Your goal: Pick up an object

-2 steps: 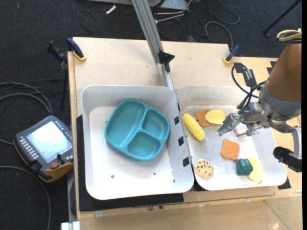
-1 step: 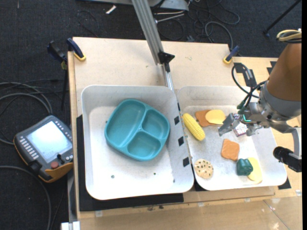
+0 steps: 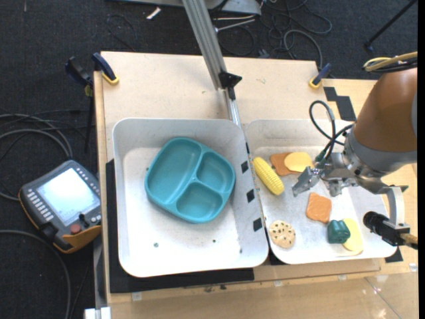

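Reaching in from the right, the grey arm (image 3: pixel 388 121) with its orange band hangs over the right bin (image 3: pixel 265 133), its gripper (image 3: pixel 319 180) poised above the toy food there. The metal fingers (image 3: pixel 304 181) stand spread apart with nothing between them.

The things to pick lie scattered in that right bin. A yellow corn cob (image 3: pixel 268 175), knobbly and oblong, rests near the bin's left wall. Just right of it lie a flat orange-brown slice (image 3: pixel 281 165) and a smooth yellow piece (image 3: pixel 299 160), overlapping one another at the far side. Directly beneath and to the near right of the fingers sits an orange square wafer (image 3: pixel 319 207) with rounded corners, matte in finish. At the near left lies a round pale cookie (image 3: pixel 282 234) dotted with dark chips. Towards the near right corner a glossy dark green lump (image 3: pixel 339 230) touches a pale yellow rounded piece (image 3: pixel 354 238).

The left bin (image 3: pixel 126 198) holds a teal plastic plate (image 3: pixel 190 179), smooth and divided into three compartments, lying tilted to the bin's walls.
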Action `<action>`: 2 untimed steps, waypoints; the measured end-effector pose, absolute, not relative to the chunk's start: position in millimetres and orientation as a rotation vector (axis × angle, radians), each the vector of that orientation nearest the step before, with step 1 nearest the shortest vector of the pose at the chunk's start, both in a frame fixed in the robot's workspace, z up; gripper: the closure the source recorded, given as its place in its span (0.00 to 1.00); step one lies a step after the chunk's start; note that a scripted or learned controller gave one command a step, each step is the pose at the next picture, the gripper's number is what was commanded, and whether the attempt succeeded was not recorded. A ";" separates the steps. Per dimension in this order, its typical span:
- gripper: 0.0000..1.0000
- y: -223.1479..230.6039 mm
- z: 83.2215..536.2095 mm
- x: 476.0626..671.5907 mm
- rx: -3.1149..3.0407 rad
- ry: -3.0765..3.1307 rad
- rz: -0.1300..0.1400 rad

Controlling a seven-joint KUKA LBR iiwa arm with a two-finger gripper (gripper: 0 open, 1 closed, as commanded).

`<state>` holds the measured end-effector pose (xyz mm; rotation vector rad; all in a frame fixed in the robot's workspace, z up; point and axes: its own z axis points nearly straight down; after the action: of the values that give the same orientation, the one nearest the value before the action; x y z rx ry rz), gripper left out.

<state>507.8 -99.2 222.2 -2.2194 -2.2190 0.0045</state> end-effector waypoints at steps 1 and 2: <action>0.00 -105.1 160.1 507.5 -2.219 -2.216 0.007; 0.00 -108.0 115.1 501.9 -2.220 -2.217 0.005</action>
<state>501.9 -108.0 115.1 -2.2196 -2.2165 0.0054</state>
